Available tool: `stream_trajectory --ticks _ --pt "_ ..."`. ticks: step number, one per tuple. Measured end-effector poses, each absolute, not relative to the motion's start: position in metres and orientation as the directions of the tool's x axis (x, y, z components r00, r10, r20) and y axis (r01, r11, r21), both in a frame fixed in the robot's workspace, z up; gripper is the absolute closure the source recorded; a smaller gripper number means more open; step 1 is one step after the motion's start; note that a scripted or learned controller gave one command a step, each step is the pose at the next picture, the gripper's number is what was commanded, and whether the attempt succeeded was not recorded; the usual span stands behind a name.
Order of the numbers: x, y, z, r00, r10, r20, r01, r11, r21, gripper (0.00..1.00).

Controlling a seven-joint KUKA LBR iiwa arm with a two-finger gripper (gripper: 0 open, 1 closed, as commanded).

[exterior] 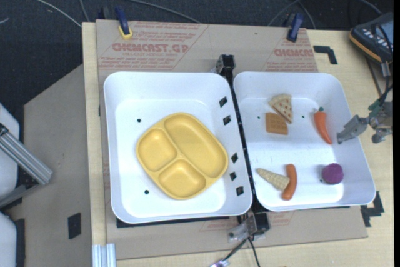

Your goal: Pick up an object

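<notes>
The right bin (350,196) holds several toy foods: a tan wedge (282,107), a brown square cracker (277,124), an orange carrot (322,126), a purple ball-like piece (332,173), a cone (272,177) and an orange sausage (290,181). My gripper (364,132) hangs over the bin's right rim, just right of the carrot and above the purple piece. Its two grey fingers are open, with nothing between them. The left fingertip (347,132) points down toward the bin wall beside the carrot.
The left bin (119,109) carries a yellow three-part plate (181,155). A black divider with clips (232,128) runs between the bins. Blue clamps (123,20) hold cardboard at the back. Cables lie on the dark floor behind.
</notes>
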State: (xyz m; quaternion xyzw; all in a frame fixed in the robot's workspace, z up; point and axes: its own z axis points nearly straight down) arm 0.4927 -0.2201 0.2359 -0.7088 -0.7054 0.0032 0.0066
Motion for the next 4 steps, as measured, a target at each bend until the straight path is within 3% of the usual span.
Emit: stream_trajectory --ticks 1,2,4 --pt "0.496 -0.219 0.243 0.0 1.0 0.001 1.0 0.0 -0.001 0.0" --pt "0.486 -0.216 0.192 0.001 1.0 0.004 1.0 -0.001 -0.006 0.0" --pt "0.483 -0.214 0.083 -0.002 1.0 0.008 1.0 0.002 -0.005 0.0"
